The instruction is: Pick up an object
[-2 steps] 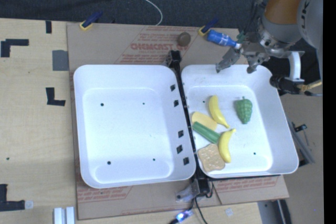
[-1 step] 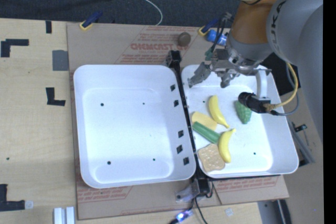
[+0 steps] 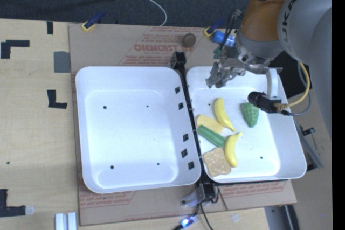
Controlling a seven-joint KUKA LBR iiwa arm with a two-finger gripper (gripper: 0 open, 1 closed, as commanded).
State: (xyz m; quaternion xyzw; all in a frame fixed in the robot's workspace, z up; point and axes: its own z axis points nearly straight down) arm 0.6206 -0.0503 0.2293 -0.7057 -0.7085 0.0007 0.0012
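The hand (image 3: 218,79), its state untellable, was poised beyond the upper banana (image 3: 223,113); crowded neighbours could spoil a grasp.

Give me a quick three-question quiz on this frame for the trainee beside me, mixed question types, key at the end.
1. True or false: the gripper is over the right bin.
2. Multiple choice: which thing lies nearest the right bin's near edge? A) green bumpy toy B) tan cracker C) upper banana
3. Fill in: the green cylinder lies between the upper banana and the ______.

Key
1. True; it hangs above the bin's far left corner, with nothing seen between the fingers.
2. B
3. Lower banana
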